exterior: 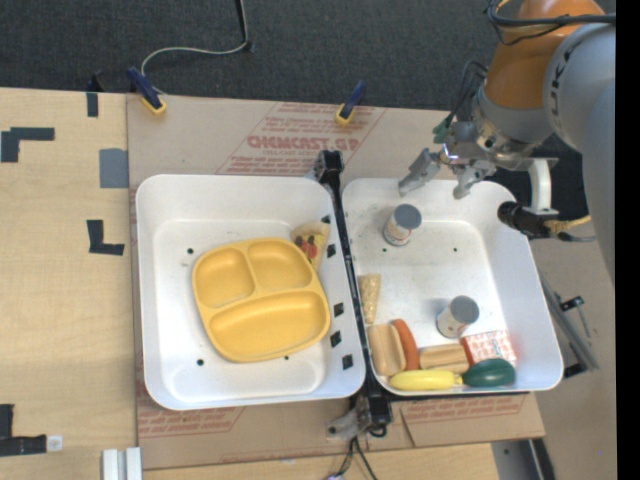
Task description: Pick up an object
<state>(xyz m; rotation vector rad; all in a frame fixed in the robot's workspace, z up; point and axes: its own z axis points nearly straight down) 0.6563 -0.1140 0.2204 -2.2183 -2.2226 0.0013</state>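
Left bin (pixel 160 298) holds the yellow divided plate (pixel 262 298); right bin (pixel 520 268) holds two small cans, one near the back (pixel 402 224) and one toward the front (pixel 457 317), plus a hot dog (pixel 392 346), banana (pixel 430 378) and green piece (pixel 490 373) along the front edge. My gripper (pixel 443 175) hangs over the right bin's back rim, just beside the back can. Fingers apart, nothing between them.

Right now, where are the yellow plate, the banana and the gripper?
yellow plate (pixel 262 300), camera view, the large lower compartment.
banana (pixel 428 379), camera view, the middle of its length.
gripper (pixel 440 177), camera view, midway between its fingertips.
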